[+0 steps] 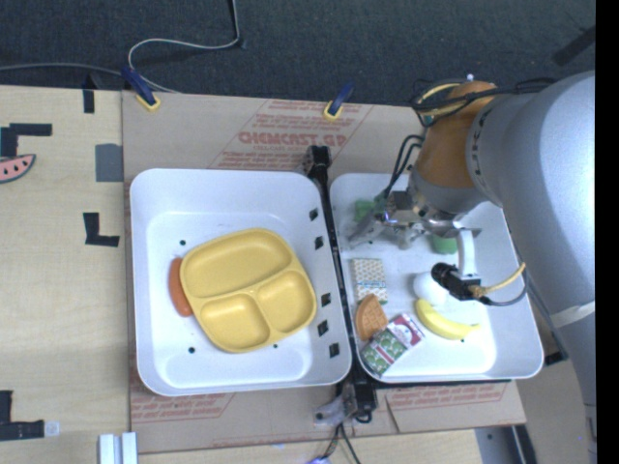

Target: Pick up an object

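On inspection, the arm (522, 162) reached in from the right and hung over the upper part of the right bin (517, 356), with the gripper (387, 218) low in that bin's upper left corner, near a green object (366, 209) that could not be identified. Whether the gripper was open, closed or gripping anything could not be told; the wrist and cabling masked it. The candidate objects lay in the right bin: a banana (445, 321) toward the lower right, a white object (427, 286) just above it, a patterned packet (368, 276), an orange-brown item (369, 315) and a green-and-red packet (392, 342) near the lower left. The left bin (155, 288) held a yellow divided tray (248, 288) with an orange-red item (179, 288) tucked at its left edge. In my judgement the chief risk was a failed or glancing grasp: the gripper sat close to the divider between the bins and could strike the wall or nudge the green object rather than close on it. The crowded lower items could also be caught in pairs. The arm's bulk hid much of the right bin's upper right, and a dark fitting with a yellow cable (484, 288) overlay the white object.
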